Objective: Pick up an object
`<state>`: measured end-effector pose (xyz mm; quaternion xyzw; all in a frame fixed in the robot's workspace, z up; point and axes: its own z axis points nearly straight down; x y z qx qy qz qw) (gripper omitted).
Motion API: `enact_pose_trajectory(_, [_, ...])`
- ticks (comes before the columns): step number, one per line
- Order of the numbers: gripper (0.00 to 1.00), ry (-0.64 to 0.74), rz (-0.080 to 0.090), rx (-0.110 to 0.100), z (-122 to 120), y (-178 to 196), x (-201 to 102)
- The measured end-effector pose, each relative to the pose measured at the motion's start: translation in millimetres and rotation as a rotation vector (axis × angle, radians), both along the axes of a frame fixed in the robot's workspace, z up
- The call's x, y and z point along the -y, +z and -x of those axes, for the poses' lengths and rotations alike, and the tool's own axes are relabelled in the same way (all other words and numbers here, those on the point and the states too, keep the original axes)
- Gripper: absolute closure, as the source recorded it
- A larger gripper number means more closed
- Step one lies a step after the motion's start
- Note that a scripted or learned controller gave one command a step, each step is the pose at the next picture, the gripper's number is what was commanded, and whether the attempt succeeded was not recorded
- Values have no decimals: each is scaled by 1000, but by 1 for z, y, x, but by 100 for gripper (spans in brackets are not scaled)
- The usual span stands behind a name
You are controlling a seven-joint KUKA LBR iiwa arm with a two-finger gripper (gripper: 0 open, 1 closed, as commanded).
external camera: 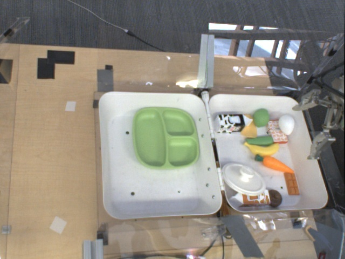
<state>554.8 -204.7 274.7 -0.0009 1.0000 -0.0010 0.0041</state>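
Observation:
The right bin [318, 190] holds several toy foods. Among them are a white egg [286, 124], a green ball [261, 117], a cow-patterned carton [230, 123], a green vegetable [261, 141] lying on a banana [262, 149], and a carrot [278, 164]. A white lidded bowl [245, 178] sits at the front. My gripper [311, 125] hangs at the view's right edge, over the right bin's right rim. Its fingers stand apart with nothing between them. The egg is the closest item, a little to its left.
The left bin [116, 198] bears a green divided plate [165, 137]. A brown bar [291, 184], a dark round piece [275, 198] and a small brown box [255, 199] lie at the right bin's front. A metal divider post [207, 58] rises behind the bins.

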Motion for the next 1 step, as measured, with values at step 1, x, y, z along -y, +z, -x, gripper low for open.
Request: enact_pose_trajectory(1, [0,126,-4,-11,45,-126,0])
